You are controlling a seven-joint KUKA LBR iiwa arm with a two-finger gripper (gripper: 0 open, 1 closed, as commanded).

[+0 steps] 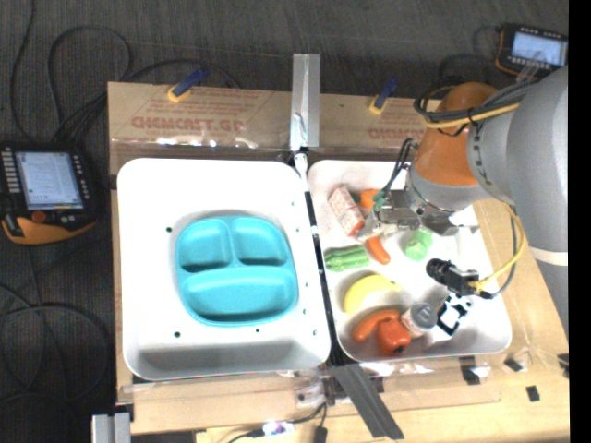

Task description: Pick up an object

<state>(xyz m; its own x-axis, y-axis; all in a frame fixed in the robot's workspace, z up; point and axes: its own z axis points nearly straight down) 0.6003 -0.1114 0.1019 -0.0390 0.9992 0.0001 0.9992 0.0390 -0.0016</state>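
Gripper (pixel 386 218) hangs low over the right bin (pixel 494 335), jaw state indeterminable. Nearest orange carrot (pixel 377 247) appears light, rigid, smooth plastic; grasp across its mid-length.

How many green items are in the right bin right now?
2. A green cucumber-like piece lies near the bin's left wall, above the yellow item. A lighter green piece sits just below the gripper. The arm may hide more.

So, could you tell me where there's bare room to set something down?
Left bin: bare floor all round the blue tray, widest along its left wall. Right bin: crowded, with the gripper among the toys; a small bare patch near its front right corner.
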